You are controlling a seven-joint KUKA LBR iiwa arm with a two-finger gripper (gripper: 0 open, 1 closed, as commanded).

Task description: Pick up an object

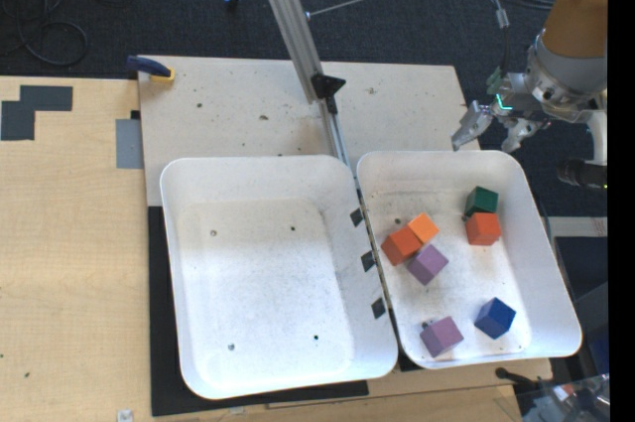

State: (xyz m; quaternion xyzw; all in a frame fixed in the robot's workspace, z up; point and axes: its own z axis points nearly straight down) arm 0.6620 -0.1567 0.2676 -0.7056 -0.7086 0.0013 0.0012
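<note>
Gripper (493,125) is seen hovering at 1 o'clock, just past the right bin (541,211) – fingers spread, nothing held – cubes (428,263) left inside.

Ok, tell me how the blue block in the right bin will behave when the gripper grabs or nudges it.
The blue block looks rigid with flat faces, so it should probably slide, not roll. It sits apart from the purple block, likely leaving finger room. The bin wall is close, so a push may pin it there.
</note>
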